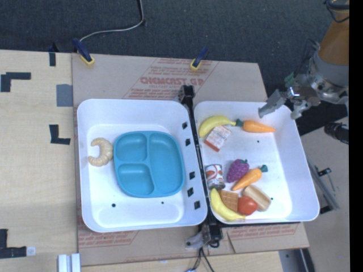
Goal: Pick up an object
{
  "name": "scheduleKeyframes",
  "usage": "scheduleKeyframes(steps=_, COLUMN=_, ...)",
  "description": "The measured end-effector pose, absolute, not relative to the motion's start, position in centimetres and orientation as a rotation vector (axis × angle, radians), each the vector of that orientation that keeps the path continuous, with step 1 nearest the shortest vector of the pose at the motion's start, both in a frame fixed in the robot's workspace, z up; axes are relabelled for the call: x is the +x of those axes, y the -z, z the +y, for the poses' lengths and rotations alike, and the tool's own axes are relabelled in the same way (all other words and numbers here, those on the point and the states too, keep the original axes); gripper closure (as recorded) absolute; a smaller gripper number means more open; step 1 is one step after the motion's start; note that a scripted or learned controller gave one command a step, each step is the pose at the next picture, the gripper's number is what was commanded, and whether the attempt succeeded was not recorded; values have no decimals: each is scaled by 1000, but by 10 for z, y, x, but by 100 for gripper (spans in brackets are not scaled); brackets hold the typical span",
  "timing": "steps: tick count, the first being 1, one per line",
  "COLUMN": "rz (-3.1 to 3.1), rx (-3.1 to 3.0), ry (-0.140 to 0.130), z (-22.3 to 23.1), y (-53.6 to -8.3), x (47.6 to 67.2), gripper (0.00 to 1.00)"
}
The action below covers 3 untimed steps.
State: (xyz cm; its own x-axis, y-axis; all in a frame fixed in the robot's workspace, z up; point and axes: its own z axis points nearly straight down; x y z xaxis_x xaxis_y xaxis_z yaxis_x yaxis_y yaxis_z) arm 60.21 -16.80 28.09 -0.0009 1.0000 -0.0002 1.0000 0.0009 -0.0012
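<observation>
1. Two shallow white bins sit side by side on a brown cardboard sheet, seen from above at a slant. The left bin (91, 208) holds a blue divided plate (149, 163) and, just beside the plate's left edge, a tan croissant (101, 152).
2. Toward the right, the right bin (295, 174) holds a scatter of toy food. Near its top edge lie a yellow banana (210, 122), a small red and white packet (218, 136) touching it, and an orange carrot (258, 127).
3. Lower down sit a small can (214, 174), purple grapes (238, 169), a second carrot (248, 178), a second banana (220, 207), a tomato (247, 205) and a bread piece (258, 196), all crowded together.
4. At the upper right corner of that bin, the grey arm reaches in. Its gripper (278, 102) hangs above the bin's rim, just beside the top carrot. Nothing is seen between its fingers; how far apart they stand cannot be told.
5. Judged from this, no object is picked up yet; approach, grasp and lift all remain.
</observation>
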Motion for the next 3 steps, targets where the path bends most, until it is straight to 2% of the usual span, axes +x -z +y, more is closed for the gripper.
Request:
scheduleKeyframes(steps=1, rz=-2223, rx=-2228, ry=1, z=-107, y=-121, x=538, gripper=0)
scheduleKeyframes(steps=2, rz=-2226, rx=-2227, ry=2, z=-120, y=-87, x=557, gripper=0)
scheduleKeyframes(steps=3, rz=-2226, rx=-2227, ry=3, z=-119, y=-96, x=557, gripper=100)
